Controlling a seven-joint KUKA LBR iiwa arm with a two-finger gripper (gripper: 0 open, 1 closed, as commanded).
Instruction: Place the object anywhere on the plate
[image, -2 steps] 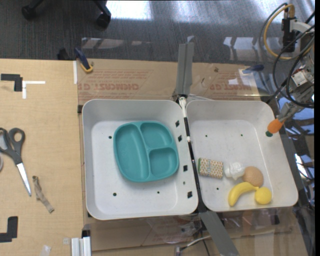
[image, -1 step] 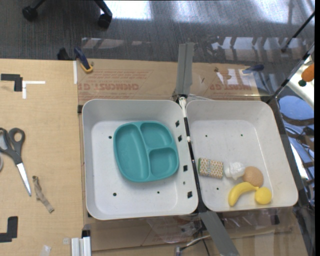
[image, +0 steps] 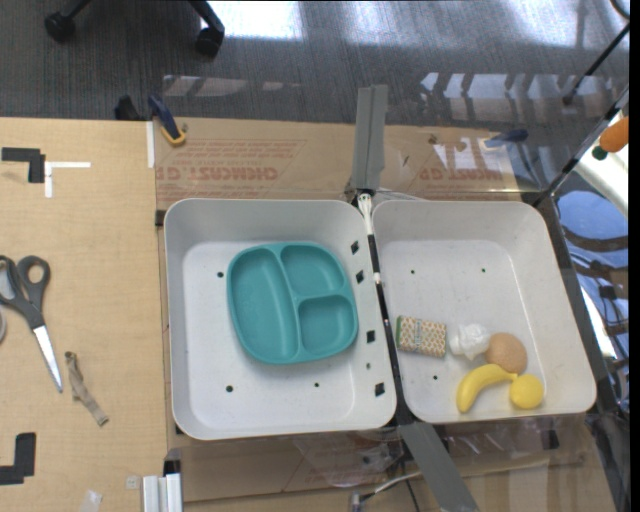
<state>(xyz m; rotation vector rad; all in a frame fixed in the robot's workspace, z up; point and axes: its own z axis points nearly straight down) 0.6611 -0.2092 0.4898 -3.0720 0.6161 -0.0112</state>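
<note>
Waiting in the right bin (image: 470, 250), a banana (image: 482, 387), lemon (image: 527, 391) and egg (image: 507, 353) lie well apart from the teal plate (image: 293, 302); we advise a centred pick, and cannot tell how the jaws stand.

Grey-handled scissors (image: 30, 305) on the wooden bench (image: 90, 420), at nine o'clock from the left bin (image: 190, 400).

Two bins (image: 190, 300), one plate (image: 293, 302), five objects (image: 421, 336), one scissors (image: 35, 310)
</note>
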